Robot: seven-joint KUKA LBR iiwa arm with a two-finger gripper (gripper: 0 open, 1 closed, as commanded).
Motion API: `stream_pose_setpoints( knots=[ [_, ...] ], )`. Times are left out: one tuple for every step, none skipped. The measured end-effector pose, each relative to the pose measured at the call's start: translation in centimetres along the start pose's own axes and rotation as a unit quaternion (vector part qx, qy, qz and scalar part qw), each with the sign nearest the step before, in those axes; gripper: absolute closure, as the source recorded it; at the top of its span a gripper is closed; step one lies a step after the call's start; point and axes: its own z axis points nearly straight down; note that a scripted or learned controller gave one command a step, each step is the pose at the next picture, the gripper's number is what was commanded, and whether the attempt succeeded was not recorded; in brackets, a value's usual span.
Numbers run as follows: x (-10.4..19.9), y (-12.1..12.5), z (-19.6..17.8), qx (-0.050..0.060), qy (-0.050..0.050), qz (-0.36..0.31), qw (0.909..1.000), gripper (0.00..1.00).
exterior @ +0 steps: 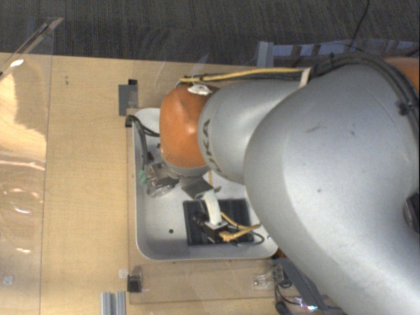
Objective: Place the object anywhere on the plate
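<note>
My gripper (155, 178) is low in the left white bin (152, 241), close to its left wall, under the orange band of the wrist. A small green thing (140, 174) shows right at the gripper's left side, against the bin wall; whether it is held is hidden from here. A bright white curved edge (147, 115), which may be the plate's rim, shows at the bin's far left corner, just behind the wrist. The arm hides most of the bin.
The grey arm (315, 176) covers the right and middle of the view. Bare wooden bench (79, 176) lies left of the bin. Small black brackets (130, 96) sit at the bin's far and near left corners.
</note>
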Motion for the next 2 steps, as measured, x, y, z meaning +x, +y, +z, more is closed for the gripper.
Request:
stream_pose_setpoints(
  knots=[
    [-7.1, 6.6, 0.3, 0.005, 0.0, -0.095, 0.9955, 1.0],
    [-6.2, -4.3, -6.6, 0.005, 0.001, -0.235, 0.972, 1.0]
  ],
)
